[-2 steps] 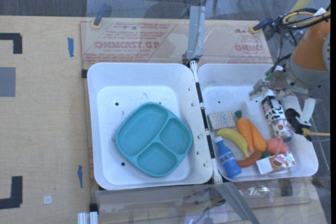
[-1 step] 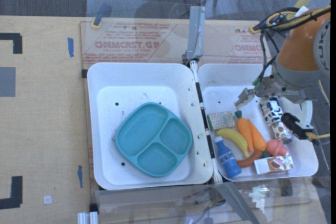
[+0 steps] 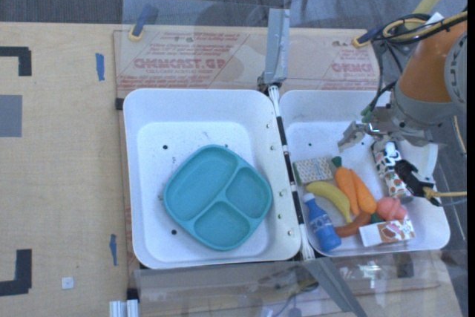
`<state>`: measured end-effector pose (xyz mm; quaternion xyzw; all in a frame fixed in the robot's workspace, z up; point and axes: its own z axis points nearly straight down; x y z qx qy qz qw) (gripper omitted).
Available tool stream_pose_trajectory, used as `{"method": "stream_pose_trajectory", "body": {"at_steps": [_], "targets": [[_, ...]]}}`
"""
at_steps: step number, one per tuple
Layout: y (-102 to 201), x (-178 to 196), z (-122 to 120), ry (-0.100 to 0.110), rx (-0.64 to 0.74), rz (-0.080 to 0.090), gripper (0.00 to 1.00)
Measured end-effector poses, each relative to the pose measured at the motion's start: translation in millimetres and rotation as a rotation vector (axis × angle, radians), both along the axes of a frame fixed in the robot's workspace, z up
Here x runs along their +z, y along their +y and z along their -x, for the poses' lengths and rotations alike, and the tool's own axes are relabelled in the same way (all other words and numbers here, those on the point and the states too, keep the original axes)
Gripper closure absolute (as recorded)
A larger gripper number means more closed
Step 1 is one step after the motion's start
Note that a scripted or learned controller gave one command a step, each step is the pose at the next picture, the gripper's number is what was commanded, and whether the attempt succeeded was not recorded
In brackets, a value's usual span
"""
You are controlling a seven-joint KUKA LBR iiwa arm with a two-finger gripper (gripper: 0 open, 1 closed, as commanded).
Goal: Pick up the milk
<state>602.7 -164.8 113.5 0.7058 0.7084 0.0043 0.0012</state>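
Step in hand: approach to the milk; judged not yet grasped.
Claw state: the claw (image 3: 369,134) hangs over the right bin (image 3: 319,109); whether it is open or closed cannot be told, and no object is seen gripped in it.
Milk location: taken to be the cow-patterned carton (image 3: 387,162), just beside the claw on its front-rim side, close to the bin's arm-side wall.
Recommended approach: centre the claw over the carton body, then descend straight. Close across the narrow faces.
Hazard: the pink fruit (image 3: 392,208) lies just past the milk from the claw; avoid nudging it.
Possible confusion: a white-and-orange box (image 3: 386,232) lies farther from the claw, beyond the fruit. Do not take it for the target.
Right bin, other contents: carrots (image 3: 355,189), banana (image 3: 330,198), speckled block (image 3: 312,169), blue bottle (image 3: 320,223) and red sausage (image 3: 352,225), all off to the claw's front and divider side.
Left bin (image 3: 137,159): well apart from the claw; holds one teal divided plate (image 3: 217,197).
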Motion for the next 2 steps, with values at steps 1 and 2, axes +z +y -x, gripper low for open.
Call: {"method": "stream_pose_trajectory", "body": {"at_steps": [1, 2], "targets": [[-16.4, -8.4, -10.5, -0.014, 0.004, -0.018, 0.00], [-7.7, -23.9, -12.6, 0.000, 0.135, 0.001, 0.00]]}}
